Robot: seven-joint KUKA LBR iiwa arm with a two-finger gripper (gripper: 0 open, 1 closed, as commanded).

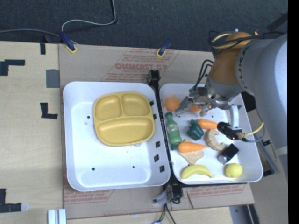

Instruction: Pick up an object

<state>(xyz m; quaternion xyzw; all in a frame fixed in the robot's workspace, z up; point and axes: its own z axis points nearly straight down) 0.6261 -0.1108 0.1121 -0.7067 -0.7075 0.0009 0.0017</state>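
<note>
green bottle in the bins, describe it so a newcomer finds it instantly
Start at the right white bin, the one crowded with toy food. Along its left wall, beside the divider, lies the green bottle, lengthwise, cap toward the orange ball. It is the only long green item; the other green piece is short and lumpy.

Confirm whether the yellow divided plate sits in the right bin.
No: the yellow divided plate lies in the left bin, apart from the toy food.

I see toys lying in the right bin [256,171]: 2 carrots [191,147] [207,123], a green bottle [173,129], a banana [196,172], a lemon [233,170] and an orange [172,103].
</note>
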